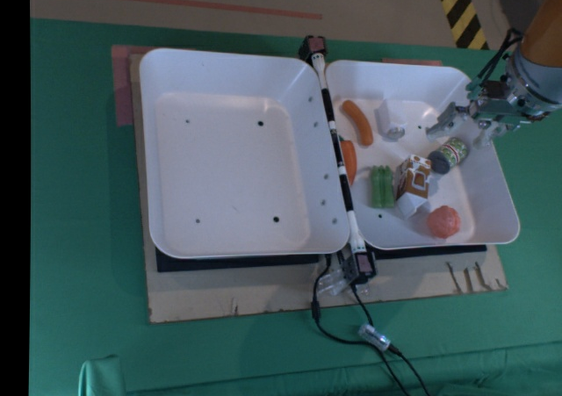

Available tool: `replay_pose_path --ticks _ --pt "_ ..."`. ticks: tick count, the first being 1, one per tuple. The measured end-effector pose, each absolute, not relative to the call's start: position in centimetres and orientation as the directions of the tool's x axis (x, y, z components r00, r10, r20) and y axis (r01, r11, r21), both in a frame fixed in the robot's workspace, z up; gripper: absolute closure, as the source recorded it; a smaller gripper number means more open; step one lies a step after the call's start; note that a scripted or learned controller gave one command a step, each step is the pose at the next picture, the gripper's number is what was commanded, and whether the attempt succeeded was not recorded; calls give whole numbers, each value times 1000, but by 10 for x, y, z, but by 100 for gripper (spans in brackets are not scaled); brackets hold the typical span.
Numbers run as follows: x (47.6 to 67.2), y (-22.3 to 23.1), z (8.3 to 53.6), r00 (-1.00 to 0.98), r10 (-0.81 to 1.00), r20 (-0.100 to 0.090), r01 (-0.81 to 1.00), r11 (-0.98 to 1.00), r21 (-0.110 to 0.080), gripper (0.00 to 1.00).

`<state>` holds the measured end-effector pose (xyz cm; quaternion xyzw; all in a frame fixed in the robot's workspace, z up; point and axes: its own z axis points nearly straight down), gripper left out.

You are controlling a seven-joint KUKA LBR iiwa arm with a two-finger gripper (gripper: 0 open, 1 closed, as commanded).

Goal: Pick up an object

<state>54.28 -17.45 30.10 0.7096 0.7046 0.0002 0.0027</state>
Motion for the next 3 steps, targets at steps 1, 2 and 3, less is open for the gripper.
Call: replay_pose_path --ticks 1,2,3 --pt "557 -165 227 7 1000 -15 999 -7 36 0" --pt "471 -151 186 8 1000 -9 1000 -8 21 0" --pt "473 -154 201 18 1000 -15 999 -18 32 100"
